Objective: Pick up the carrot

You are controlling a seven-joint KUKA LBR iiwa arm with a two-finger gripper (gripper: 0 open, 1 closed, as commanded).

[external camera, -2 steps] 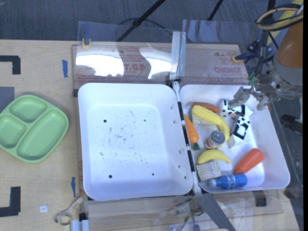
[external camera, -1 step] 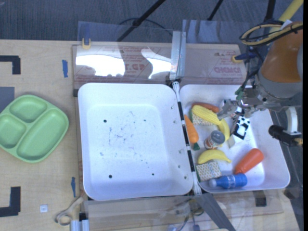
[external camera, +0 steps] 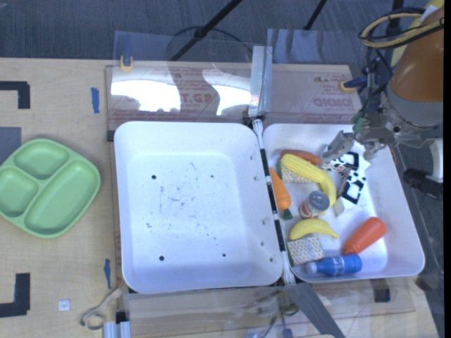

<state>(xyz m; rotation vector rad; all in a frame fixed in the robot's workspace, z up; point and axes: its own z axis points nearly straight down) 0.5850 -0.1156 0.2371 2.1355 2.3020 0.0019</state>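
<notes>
Carrot (external camera: 281, 191): lies against right bin's (external camera: 405, 210) left wall, beside corn (external camera: 308, 169). Hand (external camera: 343, 146): hovers above bin's far side, fingers apart, empty. We descend lengthwise-aligned, avoiding wall.

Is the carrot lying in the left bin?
No, the carrot lies in the right bin, against its left wall.
</notes>
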